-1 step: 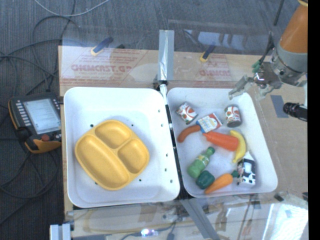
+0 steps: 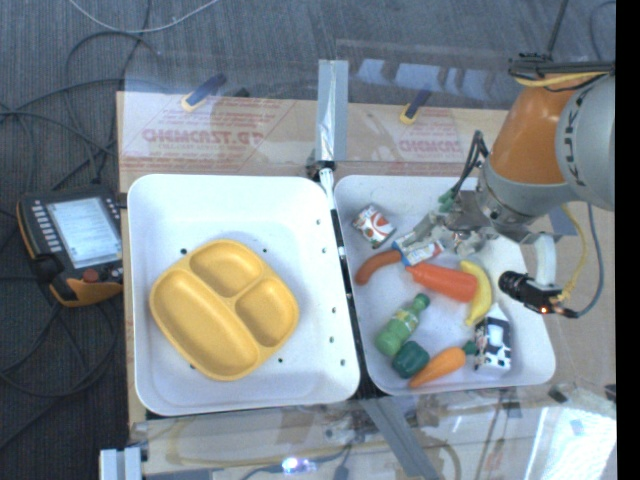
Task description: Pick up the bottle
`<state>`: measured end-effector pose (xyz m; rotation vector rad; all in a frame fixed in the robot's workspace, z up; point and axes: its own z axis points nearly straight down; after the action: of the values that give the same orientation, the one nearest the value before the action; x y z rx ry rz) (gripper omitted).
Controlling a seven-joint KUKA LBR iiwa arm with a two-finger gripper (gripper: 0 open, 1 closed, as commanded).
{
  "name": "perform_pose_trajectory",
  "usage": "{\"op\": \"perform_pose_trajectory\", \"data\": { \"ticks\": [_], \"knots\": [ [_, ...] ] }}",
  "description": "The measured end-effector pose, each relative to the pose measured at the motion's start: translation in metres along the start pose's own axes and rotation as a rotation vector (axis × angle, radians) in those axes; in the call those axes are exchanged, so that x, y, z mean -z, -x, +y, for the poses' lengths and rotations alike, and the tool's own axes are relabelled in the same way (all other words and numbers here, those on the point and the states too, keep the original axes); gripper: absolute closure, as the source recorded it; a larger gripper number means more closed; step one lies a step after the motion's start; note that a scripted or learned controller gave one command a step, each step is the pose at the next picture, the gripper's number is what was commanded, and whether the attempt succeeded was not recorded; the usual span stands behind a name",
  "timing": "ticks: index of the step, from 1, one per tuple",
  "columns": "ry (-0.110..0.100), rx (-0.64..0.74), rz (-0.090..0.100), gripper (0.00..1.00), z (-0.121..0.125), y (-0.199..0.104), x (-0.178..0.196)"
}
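Bottle [image 2: 402,324], green with a yellow neck, lies tilted in the right bin [image 2: 545,368], below and left of the hand [image 2: 452,230] and apart from it. Hand hangs low over the orange tube [image 2: 440,280]; its state cannot be determined. Nothing is visibly gripped.

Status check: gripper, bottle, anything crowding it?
Gripper low over right bin's upper part, holding nothing visible. Bottle lying free, lower middle. Green pepper touching its base; carrot beside.
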<state>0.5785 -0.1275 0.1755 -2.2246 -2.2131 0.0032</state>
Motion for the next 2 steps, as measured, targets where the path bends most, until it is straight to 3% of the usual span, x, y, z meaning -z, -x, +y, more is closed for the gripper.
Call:
{"op": "perform_pose_trajectory", "data": {
  "ticks": [1,2],
  "knots": [
    [-0.001,-0.051,0.0,0.0,-0.0908,-0.0707,0.0066],
    [-0.001,-0.052,0.0,0.0,-0.0908,-0.0705,0.0065]
  ]
}}
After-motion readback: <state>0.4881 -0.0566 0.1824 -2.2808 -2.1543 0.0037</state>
